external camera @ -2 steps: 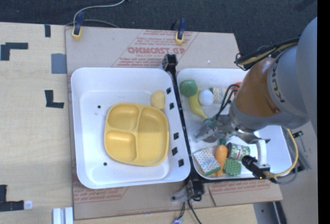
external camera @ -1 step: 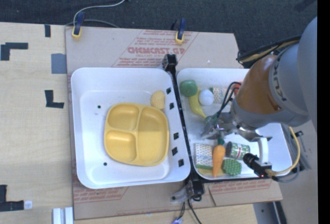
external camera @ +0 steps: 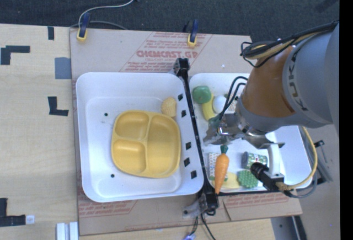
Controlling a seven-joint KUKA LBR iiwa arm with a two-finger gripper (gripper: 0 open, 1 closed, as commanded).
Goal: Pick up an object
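Yellow plastic, a divided plate [external camera: 146, 143], lies in my left bin [external camera: 91, 123], a small pale yellow piece [external camera: 169, 105] just beyond its far rim. In the right bin [external camera: 300, 161] sit a green ball [external camera: 201, 94] and an orange carrot [external camera: 220, 169]. My pincer [external camera: 220, 133] hangs just above the carrot's leafy end; I cannot tell its state.

1. Two white bins: the left bin [external camera: 88, 123] and the right bin [external camera: 300, 150].
2. One yellow divided plate [external camera: 146, 143].
3. One small pale yellow round piece [external camera: 169, 105] beside the plate.
4. One carrot [external camera: 220, 170].
5. One green round piece [external camera: 201, 94].
6. One white egg-like piece [external camera: 219, 102], possibly.
7. Two yellow clamps [external camera: 81, 33] on the cardboard edge.
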